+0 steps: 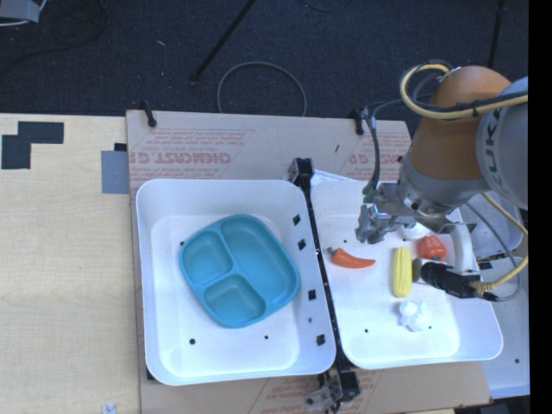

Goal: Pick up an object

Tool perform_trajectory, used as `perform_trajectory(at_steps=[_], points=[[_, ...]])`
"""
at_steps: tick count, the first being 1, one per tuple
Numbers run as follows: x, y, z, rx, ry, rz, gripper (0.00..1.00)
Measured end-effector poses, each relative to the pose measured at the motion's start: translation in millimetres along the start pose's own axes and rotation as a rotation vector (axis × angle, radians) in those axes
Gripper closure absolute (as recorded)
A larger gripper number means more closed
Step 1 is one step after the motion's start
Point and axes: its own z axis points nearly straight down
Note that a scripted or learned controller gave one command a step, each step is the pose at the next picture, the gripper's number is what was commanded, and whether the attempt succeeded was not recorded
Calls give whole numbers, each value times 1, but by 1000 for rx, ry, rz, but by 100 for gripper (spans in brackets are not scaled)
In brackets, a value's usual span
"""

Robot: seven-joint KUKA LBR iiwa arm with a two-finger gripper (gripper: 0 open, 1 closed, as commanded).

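I reach in from the right, and my gripper [373, 228] hangs over the far part of the right bin [379, 348], just above an orange pepper [352, 260] lying on the bin floor. Beside the pepper lies a yellow corn cob [401, 271], lengthwise toward me, with a red tomato [431, 247] just past it and a small white crumpled thing [417, 316] nearer the front wall. The left bin [164, 231] bears a blue divided plate [238, 269], tilted askew. Both bins rest on a cardboard sheet [224, 149].
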Motion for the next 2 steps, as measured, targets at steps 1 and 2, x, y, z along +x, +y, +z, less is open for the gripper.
perform_trajectory(at_steps=[1, 2], points=[[49, -22, 6, 1, 0, 0, 100], [92, -36, 0, 0, 0, 0, 100]])
